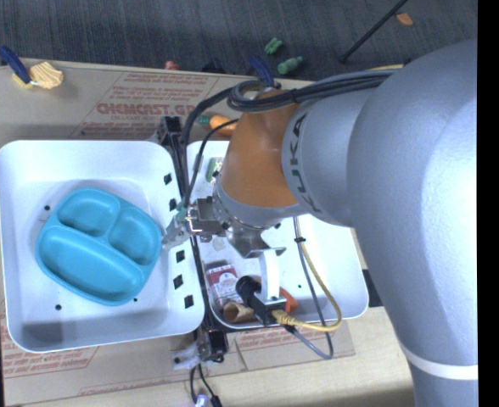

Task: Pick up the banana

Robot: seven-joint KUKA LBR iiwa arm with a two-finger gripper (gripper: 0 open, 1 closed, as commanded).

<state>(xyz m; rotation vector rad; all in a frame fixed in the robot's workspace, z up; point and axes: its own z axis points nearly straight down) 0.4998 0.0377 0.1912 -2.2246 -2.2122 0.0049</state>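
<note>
While the arm [419,185] is hanging low over the right bin [350,271], the gripper [235,237] is sitting above that bin's left half, and I cannot tell whether it is open or closed. What seems to be the banana [211,170] is showing as a yellow sliver against the right bin's left wall, lying from the gripper toward the bin's far wall. With the rest hiding under the arm, its long axis is proving unreadable, so the grasp is probably calling for a shift that way.

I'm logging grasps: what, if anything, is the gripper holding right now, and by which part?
Cannot be told: the gripper is low over the right bin, and the wrist above it covers whatever is beneath.
</note>
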